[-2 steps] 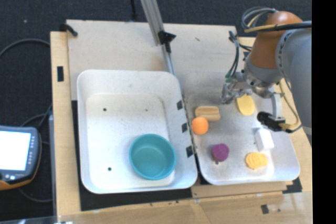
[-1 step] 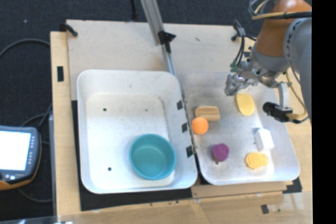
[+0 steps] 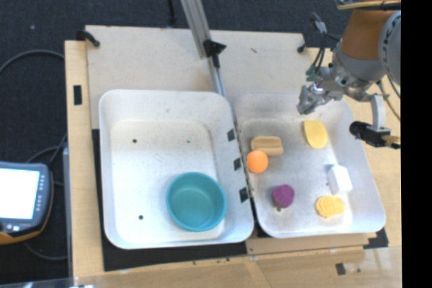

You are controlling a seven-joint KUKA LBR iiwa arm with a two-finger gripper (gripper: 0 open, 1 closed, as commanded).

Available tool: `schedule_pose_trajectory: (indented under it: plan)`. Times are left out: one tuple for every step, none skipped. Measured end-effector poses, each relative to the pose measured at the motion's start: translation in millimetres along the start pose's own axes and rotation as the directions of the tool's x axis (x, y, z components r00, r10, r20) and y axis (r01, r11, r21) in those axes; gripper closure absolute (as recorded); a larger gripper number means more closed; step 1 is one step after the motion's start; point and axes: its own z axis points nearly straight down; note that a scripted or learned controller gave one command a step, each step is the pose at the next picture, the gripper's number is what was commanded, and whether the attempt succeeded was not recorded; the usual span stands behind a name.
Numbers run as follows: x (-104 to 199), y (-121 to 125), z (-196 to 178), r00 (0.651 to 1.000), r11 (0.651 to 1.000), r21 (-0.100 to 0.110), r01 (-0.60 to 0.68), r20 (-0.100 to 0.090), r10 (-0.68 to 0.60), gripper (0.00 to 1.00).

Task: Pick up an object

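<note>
Arm: the grey arm with the orange band [image 3: 370, 0] comes in from the right side and hangs over the far right corner of the right bin [image 3: 291, 231].
Gripper: the gripper [image 3: 309, 102] is above the far part of the right bin, near the yellow oval piece [image 3: 314, 133]. Nothing is visible between its fingers. I cannot tell if the fingers are spread or pressed together, because they are small and blurred.
Yellow oval piece: it lies in the right bin, just in front of the gripper, apart from it.
Tan block [image 3: 266, 144]: it lies in the right bin near the left wall.
Orange ball [image 3: 257, 162]: it is touching, or almost touching, the front side of the tan block.
Purple object [image 3: 283, 195]: it is in the front middle of the right bin.
Yellow ridged piece [image 3: 330, 206]: it is in the front right area of the right bin.
White block [image 3: 339, 179]: it is near the right wall, just behind the yellow ridged piece.
Left bin [image 3: 118, 111]: it holds a teal bowl [image 3: 196, 201] in the front right corner, standing upright.
</note>
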Motion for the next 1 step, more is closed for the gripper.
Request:
schedule_pose_trajectory:
  plan:
    - [-1.5, 1.1, -34.0, 1.000, 1.000, 0.001, 0.001, 0.000, -0.001, 1.00]
